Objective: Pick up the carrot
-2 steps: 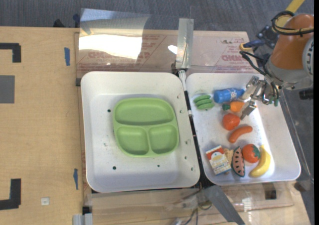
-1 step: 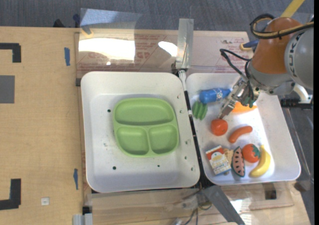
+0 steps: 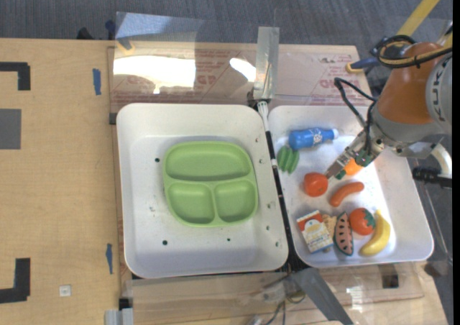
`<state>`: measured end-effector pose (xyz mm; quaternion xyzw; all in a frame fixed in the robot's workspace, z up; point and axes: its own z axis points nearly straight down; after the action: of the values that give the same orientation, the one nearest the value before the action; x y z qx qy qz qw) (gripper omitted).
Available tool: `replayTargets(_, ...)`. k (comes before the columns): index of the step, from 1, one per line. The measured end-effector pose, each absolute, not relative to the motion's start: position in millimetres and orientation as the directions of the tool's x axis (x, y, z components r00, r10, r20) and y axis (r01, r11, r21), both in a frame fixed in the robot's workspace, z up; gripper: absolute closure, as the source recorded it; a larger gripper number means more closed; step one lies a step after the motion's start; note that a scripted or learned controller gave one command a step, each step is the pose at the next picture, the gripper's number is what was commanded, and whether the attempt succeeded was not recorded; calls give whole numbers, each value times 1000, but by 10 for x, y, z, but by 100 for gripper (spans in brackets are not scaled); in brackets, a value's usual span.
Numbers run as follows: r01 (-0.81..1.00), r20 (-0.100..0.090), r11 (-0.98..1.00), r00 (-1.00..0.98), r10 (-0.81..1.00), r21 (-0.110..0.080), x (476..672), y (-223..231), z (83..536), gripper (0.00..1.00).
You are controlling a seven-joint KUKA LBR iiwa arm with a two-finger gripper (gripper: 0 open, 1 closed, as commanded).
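Observation:
The carrot (image 3: 352, 167) is a small orange piece with a bit of green at its right end, in the middle of the right bin (image 3: 417, 201). My gripper (image 3: 351, 163) reaches down from the right and is shut on it, with one grey finger (image 3: 336, 170) on its left and the other on its right. The carrot is low over the bin floor, just above the red sausage (image 3: 346, 192). Whether it touches the floor is unclear.
Around it in the right bin lie a blue bottle (image 3: 313, 137), a green vegetable (image 3: 289, 159), an orange-red tomato (image 3: 315, 184), a small carton (image 3: 314, 232), a watermelon slice (image 3: 343, 234), a red fruit (image 3: 361, 221) and a banana (image 3: 377, 237). The left bin (image 3: 136, 194) holds a green divided plate (image 3: 210, 181).

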<state>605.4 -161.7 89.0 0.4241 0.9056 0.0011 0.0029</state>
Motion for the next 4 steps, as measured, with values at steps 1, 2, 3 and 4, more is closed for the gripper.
replayTargets(1, 766, -13, 643, -643, 766, 10, 6088, -1613, 1027, 100)
replayTargets(2, 876, -7, 483, -483, 876, 8, 6332, -1406, 1779, 100)
replayTargets(3, 876, -3, 482, -481, 876, 3, 6317, -1411, 1750, 0)
replayTargets(4, 738, 2, 675, -675, 738, -1, 6251, -1831, 944, 0)
